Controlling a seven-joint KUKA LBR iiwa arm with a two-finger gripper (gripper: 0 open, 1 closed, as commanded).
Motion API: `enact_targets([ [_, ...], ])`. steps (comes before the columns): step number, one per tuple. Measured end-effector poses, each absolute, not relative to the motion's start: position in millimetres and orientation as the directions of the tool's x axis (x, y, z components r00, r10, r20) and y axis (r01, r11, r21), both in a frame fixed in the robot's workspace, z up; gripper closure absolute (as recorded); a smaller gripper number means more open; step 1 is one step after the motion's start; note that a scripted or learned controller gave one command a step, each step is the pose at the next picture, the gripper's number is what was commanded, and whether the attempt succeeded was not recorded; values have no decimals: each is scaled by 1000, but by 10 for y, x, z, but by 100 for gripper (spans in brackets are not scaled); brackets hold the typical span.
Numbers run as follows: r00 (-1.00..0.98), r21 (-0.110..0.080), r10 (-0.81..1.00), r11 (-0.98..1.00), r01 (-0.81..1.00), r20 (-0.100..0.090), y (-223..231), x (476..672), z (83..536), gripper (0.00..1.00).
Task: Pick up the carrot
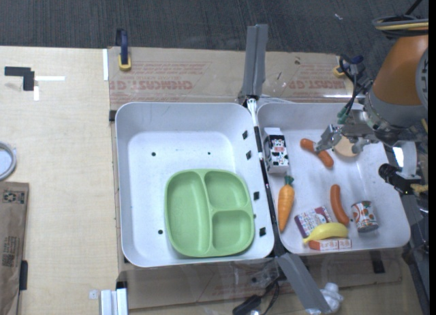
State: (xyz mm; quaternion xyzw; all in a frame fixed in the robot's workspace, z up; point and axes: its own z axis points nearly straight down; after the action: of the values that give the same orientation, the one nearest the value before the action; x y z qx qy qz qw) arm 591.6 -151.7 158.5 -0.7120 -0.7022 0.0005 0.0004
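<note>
Plainly, the pincer [332, 138] hovers, grip state unreadable, well apart from the carrot [285, 202].

R bin [392, 235]: carrot [285, 201] lies close to the left wall, milk carton [275, 151] just above its green top, so approach from that side is tight. Free floor to carrot's right, up to the box [312, 221] w/ banana [325, 231] near the front edge. Sausages [336, 202] [318, 151] and can [364, 216] stand further right. Gripper [340, 138] hangs over the back part, near the upper sausage.
</note>
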Motion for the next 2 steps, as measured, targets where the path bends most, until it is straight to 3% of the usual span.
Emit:
enact_targets([
  [1,-141,-3,990,141,990,0,-938,5359,907,0],
  [2,-382,0,924,382,924,-1,-1548,5318,1792,0],
])
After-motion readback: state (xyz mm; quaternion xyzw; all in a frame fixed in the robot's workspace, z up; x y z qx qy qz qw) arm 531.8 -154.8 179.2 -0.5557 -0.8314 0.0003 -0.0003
